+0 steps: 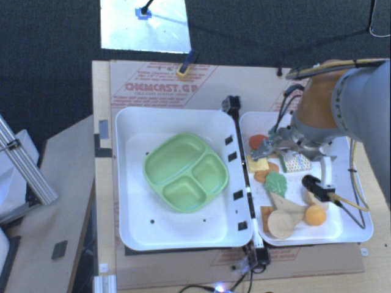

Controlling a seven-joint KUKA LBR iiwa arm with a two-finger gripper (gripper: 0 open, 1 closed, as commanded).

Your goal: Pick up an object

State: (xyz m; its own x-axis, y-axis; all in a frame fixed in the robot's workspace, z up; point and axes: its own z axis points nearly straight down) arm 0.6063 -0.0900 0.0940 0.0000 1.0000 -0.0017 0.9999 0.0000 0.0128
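Observation:
My gripper (269, 147) hangs low over the far left part of the right bin (351, 227). It is right beside a red piece (257, 141) and just above a yellow block (259, 164). Close by lie a white patterned block (295, 162), a small orange piece (262, 176) and a green piece (276, 182). Nearer the front lie a tan wooden spoon-shaped thing (281, 222) and an orange ball (315, 215). Nothing visibly hangs from the gripper.
The left bin (131, 224) holds a light green divided plate (186, 171). A black divider strip (239, 163) runs between the two bins. The grey arm with its orange band (317, 105) covers the right bin's far right part.

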